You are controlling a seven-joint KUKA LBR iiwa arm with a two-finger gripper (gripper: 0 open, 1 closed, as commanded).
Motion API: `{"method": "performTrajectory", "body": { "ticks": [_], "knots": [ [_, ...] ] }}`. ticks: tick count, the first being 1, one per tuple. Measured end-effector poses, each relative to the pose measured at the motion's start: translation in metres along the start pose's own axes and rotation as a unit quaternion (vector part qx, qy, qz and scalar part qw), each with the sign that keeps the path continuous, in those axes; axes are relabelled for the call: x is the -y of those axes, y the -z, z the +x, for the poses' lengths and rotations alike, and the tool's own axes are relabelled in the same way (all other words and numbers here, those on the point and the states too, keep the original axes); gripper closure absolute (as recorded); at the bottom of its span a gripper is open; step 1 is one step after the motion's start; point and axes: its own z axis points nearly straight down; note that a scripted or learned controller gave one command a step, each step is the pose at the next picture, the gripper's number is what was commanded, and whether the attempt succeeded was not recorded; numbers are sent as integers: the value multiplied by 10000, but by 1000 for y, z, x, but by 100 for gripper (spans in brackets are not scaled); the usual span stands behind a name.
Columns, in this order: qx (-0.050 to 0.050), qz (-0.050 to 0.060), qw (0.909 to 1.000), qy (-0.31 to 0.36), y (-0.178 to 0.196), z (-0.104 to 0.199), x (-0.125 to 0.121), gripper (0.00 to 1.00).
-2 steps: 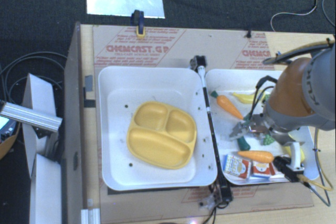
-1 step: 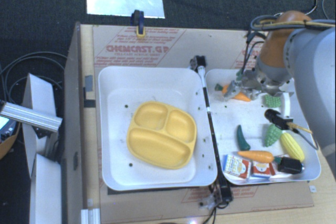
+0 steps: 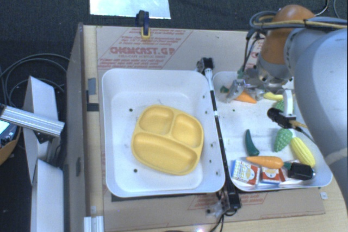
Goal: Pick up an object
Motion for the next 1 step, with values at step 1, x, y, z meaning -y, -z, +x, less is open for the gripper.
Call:
{"method": "performTrajectory", "body": {
  "ticks": [1],
  "knots": [
    [-31, -143, 9999, -46, 48, -59, 15, 0]
  ]
}}
